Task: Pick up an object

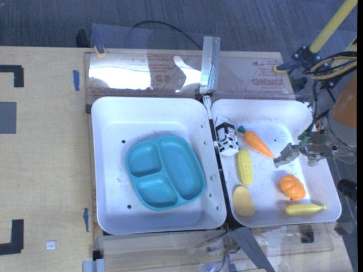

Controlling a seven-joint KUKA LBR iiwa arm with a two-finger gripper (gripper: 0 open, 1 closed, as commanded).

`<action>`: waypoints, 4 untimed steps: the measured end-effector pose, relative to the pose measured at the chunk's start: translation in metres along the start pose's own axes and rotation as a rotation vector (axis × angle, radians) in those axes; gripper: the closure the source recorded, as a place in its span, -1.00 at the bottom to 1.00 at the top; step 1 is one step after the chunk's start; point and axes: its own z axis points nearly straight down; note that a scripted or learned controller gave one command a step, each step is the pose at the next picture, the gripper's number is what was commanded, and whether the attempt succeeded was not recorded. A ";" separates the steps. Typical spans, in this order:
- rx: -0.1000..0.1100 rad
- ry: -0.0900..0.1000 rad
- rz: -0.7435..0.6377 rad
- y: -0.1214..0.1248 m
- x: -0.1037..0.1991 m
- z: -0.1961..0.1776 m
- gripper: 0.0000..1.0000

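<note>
- Watching this remotely: the grey two-finger gripper (286,154) is low over the right-hand shallow white bin (266,107), reaching in from the right. Honestly can't tell how wide the jaws are from this slanted view, and I see nothing between them, so I'm not calling it a grab.
- Candidates all sit in that right bin: the orange plastic carrot with green top (258,143) just left of the jaws, the small orange pumpkin-shaped toy (292,187) just below them, the yellow corn cob toy (245,166), the pale yellow pear-like piece (244,201), the yellow banana toy (305,209) and the black-and-white cow figure (228,139).
- My worry: the jaws hang between carrot and pumpkin, over bare bin floor. Close here and I'd guess they pinch air, or nudge the carrot so it rolls off.
- The pumpkin looks round and slick, so it could squirt out of a shallow pinch.
- The banana hugs the near wall of the bin and the cow sits against the ridge between bins, so both look cramped for fingers.
- Most open room is the bare middle and upper right of that bin. The left bin (113,115) holds just a teal three-compartment plastic tray (164,171), well apart.
</note>
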 end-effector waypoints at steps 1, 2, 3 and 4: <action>0.001 -0.001 0.317 0.050 -0.009 0.090 -1.00; -0.006 -0.002 0.428 0.102 0.013 0.110 -1.00; 0.014 -0.012 0.602 0.158 0.048 0.110 -1.00; -0.011 -0.004 0.637 0.141 -0.048 0.046 -1.00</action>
